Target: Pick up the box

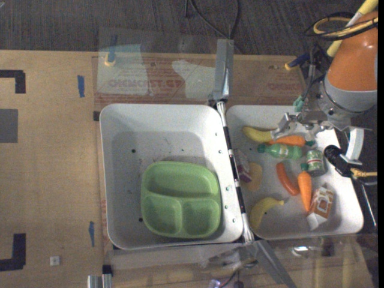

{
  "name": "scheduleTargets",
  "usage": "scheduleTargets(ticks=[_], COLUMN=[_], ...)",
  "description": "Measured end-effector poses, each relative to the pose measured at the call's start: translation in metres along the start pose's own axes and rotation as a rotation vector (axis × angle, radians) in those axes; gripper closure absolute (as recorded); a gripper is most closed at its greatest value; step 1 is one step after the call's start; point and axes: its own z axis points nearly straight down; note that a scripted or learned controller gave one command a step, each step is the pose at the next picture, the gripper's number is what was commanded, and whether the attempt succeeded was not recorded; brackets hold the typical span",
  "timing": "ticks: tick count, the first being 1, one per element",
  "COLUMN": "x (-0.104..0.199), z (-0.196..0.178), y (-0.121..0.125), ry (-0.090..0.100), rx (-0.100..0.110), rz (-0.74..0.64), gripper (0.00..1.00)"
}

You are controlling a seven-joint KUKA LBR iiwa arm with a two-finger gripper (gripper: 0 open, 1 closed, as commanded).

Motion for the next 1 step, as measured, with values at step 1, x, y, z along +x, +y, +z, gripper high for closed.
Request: scheduleTargets(ticks=[1], x=[0.0104], z=[0.1263], y=[0.0435], ry=[0.000], rx=[-0.003], rz=[0.147], gripper=[0.00])
